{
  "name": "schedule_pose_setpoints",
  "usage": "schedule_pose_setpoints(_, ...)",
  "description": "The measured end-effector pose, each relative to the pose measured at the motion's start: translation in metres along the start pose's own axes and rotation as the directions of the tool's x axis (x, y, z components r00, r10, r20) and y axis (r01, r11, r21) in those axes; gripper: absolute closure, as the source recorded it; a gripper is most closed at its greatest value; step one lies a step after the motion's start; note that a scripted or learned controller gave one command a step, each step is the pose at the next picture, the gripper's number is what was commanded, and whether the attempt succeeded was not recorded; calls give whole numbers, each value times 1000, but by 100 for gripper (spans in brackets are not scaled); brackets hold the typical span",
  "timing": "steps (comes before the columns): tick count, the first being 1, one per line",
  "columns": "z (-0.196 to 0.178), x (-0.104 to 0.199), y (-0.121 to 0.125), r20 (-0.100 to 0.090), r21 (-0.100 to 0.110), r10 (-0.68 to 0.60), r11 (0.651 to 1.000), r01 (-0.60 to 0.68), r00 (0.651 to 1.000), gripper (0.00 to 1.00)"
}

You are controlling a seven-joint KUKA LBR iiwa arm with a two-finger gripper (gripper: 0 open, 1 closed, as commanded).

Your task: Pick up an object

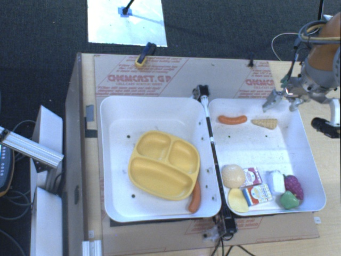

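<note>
The gripper point(281, 101) hangs over the far right corner of the right bin point(306, 143), with the grey arm point(322, 63) and its orange band rising behind it at the right of the view. Its two fingers point(270, 102) are spread apart, with a clear gap between them, and nothing sits in that gap; they touch no object.

Just below and to the left of the fingers lies a pale wedge point(265, 123) (it looks like a toy cone or a slice of pie) on the bin floor, and further left of it a sausage point(233, 119). Both are apart from the gripper.

At the near end of the same bin is a cluster of toy food: a round bun point(233, 175), a yellow disc point(237, 201), two small cartons point(258, 193), a white block point(276, 182), purple grapes point(293, 186) and a green pepper point(289, 200), packed close together.

The left bin point(114, 143) holds a yellow divided plate point(164, 164), with a second sausage point(195, 197) lying just beside its near right edge.
</note>
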State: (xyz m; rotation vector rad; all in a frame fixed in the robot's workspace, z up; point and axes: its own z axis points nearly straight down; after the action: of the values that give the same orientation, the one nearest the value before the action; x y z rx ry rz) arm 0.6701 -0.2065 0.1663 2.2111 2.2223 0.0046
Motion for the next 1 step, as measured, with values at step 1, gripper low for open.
schedule_pose_setpoints(1,82,0,-51,-2,6,2,1000,-2,1000,0)
